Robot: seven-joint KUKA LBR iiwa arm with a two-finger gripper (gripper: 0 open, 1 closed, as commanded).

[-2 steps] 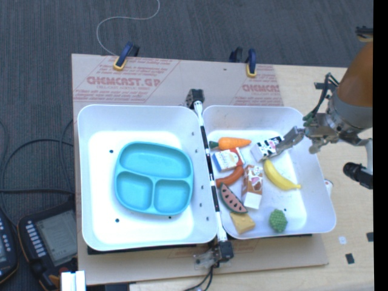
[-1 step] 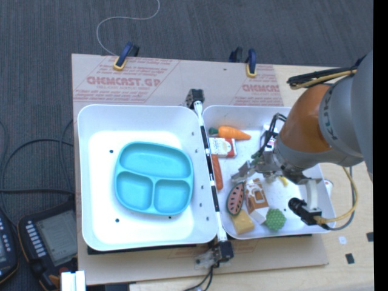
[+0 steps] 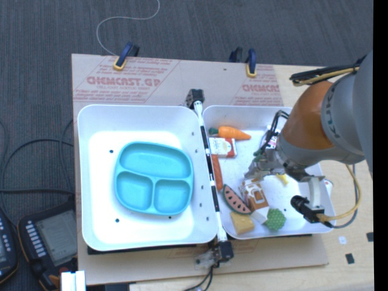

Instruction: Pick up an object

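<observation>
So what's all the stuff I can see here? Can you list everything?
white bins: two, white, side by side on the bench
divided plate: one, light blue, in the left bin
toy carrot: one, orange with a green end, top of the right bin
small packet: one, red and white, just below the carrot
watermelon slice: one, red with a dark rind, lower left of the right bin
cheese wedge: one, yellow, bottom of the right bin
broccoli: one, green, right of the cheese
small carton: one, white and orange, middle of the right bin
clamps: two, blue and yellow, on the board's far edge
arm: one, grey with an orange band, over the right bin
</observation>
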